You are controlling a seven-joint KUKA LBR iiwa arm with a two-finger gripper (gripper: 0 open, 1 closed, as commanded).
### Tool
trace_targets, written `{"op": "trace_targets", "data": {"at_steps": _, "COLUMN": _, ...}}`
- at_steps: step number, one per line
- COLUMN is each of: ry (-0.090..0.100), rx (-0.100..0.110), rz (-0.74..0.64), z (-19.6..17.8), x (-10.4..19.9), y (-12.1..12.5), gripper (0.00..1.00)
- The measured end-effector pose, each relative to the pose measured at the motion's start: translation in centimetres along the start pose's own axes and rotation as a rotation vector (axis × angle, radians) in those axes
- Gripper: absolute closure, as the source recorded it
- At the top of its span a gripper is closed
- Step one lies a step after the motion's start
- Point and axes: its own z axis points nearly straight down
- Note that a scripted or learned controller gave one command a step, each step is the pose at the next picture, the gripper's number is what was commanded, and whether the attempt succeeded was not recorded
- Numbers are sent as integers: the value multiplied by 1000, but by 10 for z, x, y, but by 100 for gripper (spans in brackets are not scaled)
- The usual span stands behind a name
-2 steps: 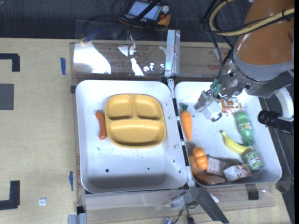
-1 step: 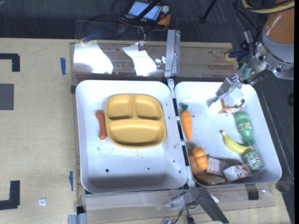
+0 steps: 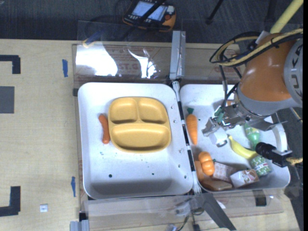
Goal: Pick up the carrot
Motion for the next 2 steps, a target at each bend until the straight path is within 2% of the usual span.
{"op": "trace_targets", "data": {"at_steps": 1, "ry": 2, "rx": 4, "rz": 100, "z": 12, "x": 61, "y": 5, "gripper": 100}}
{"op": "trace_targets", "data": {"at_steps": 2, "ry": -1, "rx": -1, "rz": 77, "z": 21, "x": 57, "y": 21, "gripper": 100}}
